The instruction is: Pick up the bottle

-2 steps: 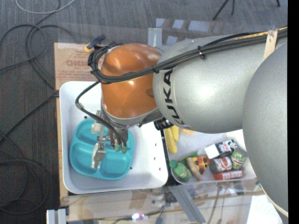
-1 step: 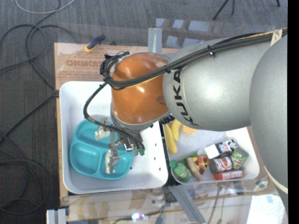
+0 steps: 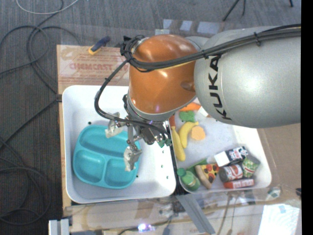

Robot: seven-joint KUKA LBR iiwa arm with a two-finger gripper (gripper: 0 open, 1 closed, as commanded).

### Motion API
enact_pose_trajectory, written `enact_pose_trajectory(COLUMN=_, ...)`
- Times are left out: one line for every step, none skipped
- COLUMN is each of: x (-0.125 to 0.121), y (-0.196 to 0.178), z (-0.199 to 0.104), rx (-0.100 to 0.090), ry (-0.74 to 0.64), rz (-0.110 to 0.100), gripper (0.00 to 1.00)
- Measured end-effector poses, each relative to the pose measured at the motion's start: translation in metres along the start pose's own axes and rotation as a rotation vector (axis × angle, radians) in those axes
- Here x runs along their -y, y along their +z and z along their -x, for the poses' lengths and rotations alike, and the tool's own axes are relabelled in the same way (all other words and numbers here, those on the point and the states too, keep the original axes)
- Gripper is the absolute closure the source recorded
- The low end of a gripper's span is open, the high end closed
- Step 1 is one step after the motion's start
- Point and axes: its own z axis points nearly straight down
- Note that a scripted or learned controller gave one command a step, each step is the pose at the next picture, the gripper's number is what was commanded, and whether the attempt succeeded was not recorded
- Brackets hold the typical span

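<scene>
Hovering over the left bin [image 3: 71,131], the gripper [image 3: 131,148] hangs above the blue tray [image 3: 95,158]; its state cannot be told. The green bottle [image 3: 189,178] lies at the right bin's [image 3: 254,146] near-left corner. Approach step: next, traverse right and descend.

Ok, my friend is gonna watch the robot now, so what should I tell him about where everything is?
Gripper: the grey arm's two-finger gripper hangs over the blue-green plastic divided tray in the left white bin.
Bottle: what looks like the small green plastic bottle lies in the right white bin, at its near left corner, below the yellow toy banana.
Done: nothing yet; the bottle is not picked up.
Left: move across to the right bin, grasp the bottle, lift it.
</scene>
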Motion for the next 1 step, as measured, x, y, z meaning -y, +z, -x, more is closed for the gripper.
enact_pose_trajectory(x=0.0248, y=0.0841, z=-0.0142, rx=-0.003, ry=-0.091, rz=0.001, gripper=0.0)
